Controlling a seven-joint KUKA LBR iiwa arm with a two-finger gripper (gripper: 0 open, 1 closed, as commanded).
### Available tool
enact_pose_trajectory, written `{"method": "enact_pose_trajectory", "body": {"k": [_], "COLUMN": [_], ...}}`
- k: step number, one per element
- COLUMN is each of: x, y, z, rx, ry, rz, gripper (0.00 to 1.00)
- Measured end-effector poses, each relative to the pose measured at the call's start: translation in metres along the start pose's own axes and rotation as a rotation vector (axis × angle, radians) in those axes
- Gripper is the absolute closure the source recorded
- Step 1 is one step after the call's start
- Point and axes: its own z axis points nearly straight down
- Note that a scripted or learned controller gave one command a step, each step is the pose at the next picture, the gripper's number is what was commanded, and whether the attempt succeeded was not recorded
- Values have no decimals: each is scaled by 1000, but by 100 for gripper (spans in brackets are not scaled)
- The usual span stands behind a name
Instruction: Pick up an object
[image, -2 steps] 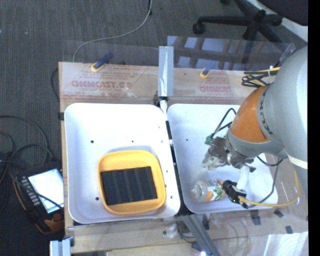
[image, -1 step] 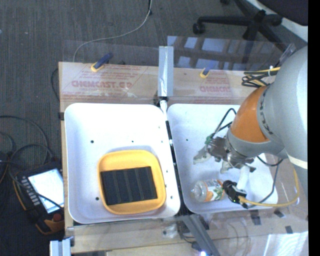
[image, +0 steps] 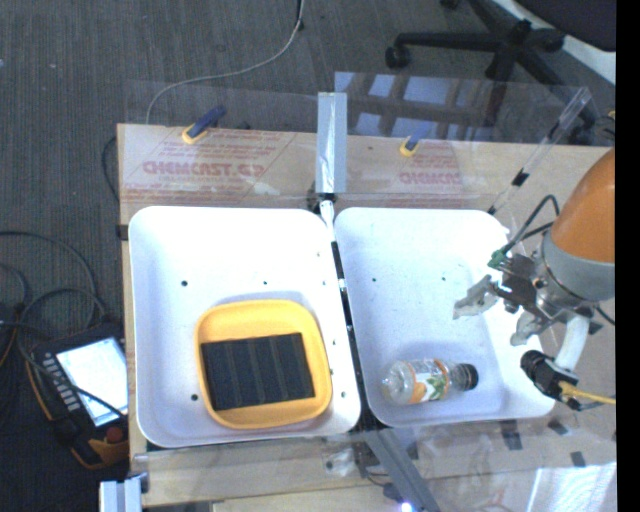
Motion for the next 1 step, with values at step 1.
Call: {"method": "enact_pose_trajectory", "body": {"k": [1], "x": [12], "y": [-6], "z": [107], "rx": [3], "ry": [3], "rz": [-305], "gripper": [0]}}
